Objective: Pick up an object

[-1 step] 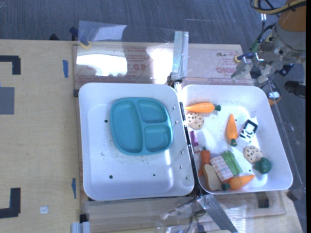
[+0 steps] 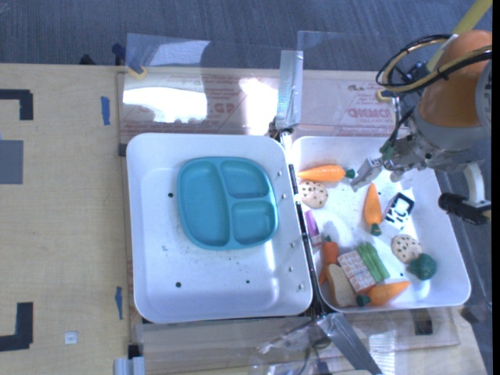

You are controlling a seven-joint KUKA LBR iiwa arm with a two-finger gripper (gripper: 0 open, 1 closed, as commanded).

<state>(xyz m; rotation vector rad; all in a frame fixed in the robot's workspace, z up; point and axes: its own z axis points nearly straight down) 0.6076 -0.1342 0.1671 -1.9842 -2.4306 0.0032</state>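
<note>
The right white bin [image 2: 457, 244] holds several toy foods. An orange carrot [image 2: 324, 173] lies at its far left, with a chocolate-chip cookie [image 2: 314, 195] just in front of it. A second carrot [image 2: 373, 205] stands lengthwise near the middle, beside a black-and-white tag [image 2: 399, 209]. My gripper [image 2: 377, 178] hangs over the bin's far part, above the top end of that second carrot. Its fingers are spread open with nothing between them. The grey arm with its orange band [image 2: 457, 69] comes in from the upper right.
The near half of the right bin is crowded: another cookie [image 2: 405, 248], a green broccoli piece [image 2: 423, 267], a third carrot [image 2: 387, 291], green stalks [image 2: 373, 261], a checkered wafer [image 2: 355, 270] and bread [image 2: 340, 286]. The left bin [image 2: 148, 233] carries a teal divided plate [image 2: 226, 201].
</note>
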